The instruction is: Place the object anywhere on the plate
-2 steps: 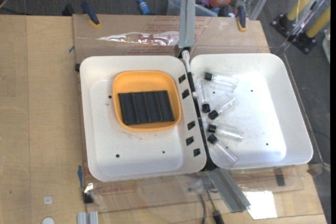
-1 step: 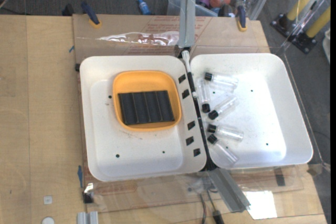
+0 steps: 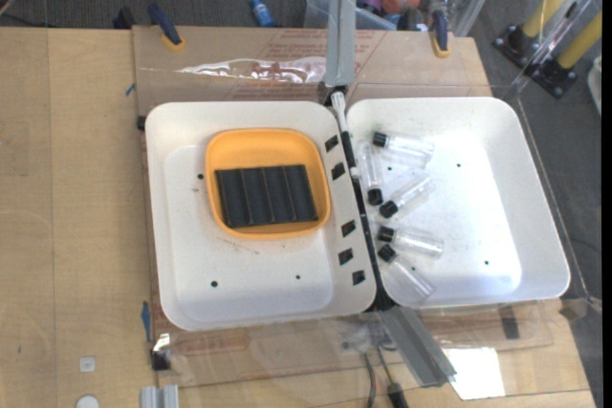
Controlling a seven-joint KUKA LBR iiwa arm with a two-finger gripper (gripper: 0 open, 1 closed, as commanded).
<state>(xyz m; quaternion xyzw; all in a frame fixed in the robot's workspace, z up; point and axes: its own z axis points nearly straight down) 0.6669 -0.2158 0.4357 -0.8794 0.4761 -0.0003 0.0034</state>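
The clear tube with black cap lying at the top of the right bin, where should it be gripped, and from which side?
Probably best taken at the middle of the clear tube, coming straight down from above. It lies flat on the right bin, apart from the other tubes, so the pincer could close across its narrow width.

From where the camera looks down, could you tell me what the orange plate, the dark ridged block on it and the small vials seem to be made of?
The orange plate looks like matte moulded plastic: even colour, soft rounded rim.
The dark ridged block could be rubber or foam; it is dull black with parallel grooves and no shine.
The vials in the right bin look like clear plastic or glass with black caps; the bin floor shows through them.
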